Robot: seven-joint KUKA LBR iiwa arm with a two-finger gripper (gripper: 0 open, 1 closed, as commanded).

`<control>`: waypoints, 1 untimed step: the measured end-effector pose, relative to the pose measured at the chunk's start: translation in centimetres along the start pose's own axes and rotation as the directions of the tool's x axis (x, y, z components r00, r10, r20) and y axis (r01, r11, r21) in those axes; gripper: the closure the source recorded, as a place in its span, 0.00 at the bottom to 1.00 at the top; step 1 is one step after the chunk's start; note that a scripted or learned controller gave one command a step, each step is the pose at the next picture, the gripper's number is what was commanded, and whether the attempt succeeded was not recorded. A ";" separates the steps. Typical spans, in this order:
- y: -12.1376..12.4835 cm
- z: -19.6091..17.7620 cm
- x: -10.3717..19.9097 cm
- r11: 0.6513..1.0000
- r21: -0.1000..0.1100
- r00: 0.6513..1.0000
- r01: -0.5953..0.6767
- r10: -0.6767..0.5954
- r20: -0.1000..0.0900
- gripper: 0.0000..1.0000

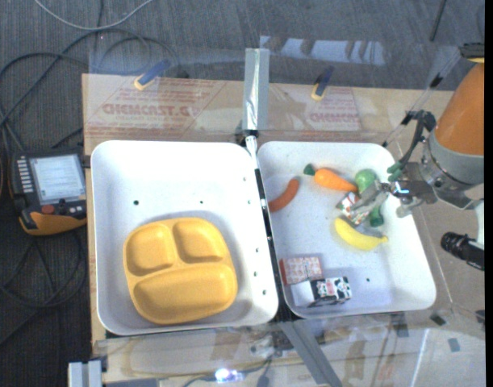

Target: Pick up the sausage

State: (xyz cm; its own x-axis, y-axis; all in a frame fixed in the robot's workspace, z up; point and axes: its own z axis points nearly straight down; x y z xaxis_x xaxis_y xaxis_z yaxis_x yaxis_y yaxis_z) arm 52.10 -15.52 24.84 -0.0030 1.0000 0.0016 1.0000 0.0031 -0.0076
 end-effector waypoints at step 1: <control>5.7 12.8 5.3 0.998 0.002 0.998 0.069 -0.069 -0.001 0.00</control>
State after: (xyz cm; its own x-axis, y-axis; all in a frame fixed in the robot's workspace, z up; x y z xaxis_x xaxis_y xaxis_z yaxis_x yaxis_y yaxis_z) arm 57.67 -10.17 12.04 -0.0723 0.9974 0.0028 0.9973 0.0724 -0.0092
